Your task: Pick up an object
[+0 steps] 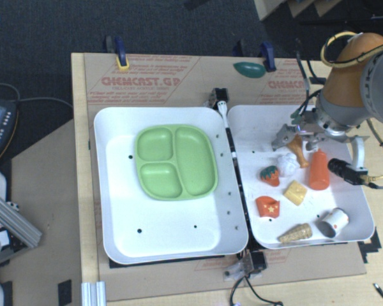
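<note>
Orange bottle (318,169) upright in right bin (364,225), gripper (298,134) just beside it at upper left, above white crumpled piece (287,162); fingers' spread cannot tell. Green tray (177,161) in left bin (115,228).

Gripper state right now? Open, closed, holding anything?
Gripper: low in the right bin, down among the toys by the orange bottle; open or closed cannot be told, nor any hold.

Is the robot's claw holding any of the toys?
It cannot be told. The gripper sits low in the right bin, by a white toy and an orange bottle.
</note>
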Tool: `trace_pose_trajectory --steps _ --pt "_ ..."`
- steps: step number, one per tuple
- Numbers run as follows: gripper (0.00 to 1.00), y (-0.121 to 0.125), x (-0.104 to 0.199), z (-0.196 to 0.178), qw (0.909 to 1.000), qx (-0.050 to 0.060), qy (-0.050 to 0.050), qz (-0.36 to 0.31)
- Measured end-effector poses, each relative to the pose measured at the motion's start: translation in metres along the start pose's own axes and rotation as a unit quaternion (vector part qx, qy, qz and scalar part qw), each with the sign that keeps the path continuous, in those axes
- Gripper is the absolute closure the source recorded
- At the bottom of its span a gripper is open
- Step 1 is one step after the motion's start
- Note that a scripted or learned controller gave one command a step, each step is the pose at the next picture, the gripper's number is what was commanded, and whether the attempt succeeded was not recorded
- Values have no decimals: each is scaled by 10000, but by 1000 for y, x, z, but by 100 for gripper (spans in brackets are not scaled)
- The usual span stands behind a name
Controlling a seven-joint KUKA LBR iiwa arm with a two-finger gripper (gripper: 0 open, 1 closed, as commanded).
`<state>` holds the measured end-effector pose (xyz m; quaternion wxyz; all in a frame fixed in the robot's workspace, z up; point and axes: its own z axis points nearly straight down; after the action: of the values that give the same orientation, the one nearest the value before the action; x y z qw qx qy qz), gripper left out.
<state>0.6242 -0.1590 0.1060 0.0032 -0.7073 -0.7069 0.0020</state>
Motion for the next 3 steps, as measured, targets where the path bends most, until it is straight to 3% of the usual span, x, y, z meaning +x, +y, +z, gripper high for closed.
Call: trace_pose_trajectory --steps 1,2,3 --pt "0 0 1 23 10000 -16 -4 -4" --pt "100 1 1 10 10000 -39 -9 -3" --pt "100 0 11 -44 10000 -65 -17 -11"
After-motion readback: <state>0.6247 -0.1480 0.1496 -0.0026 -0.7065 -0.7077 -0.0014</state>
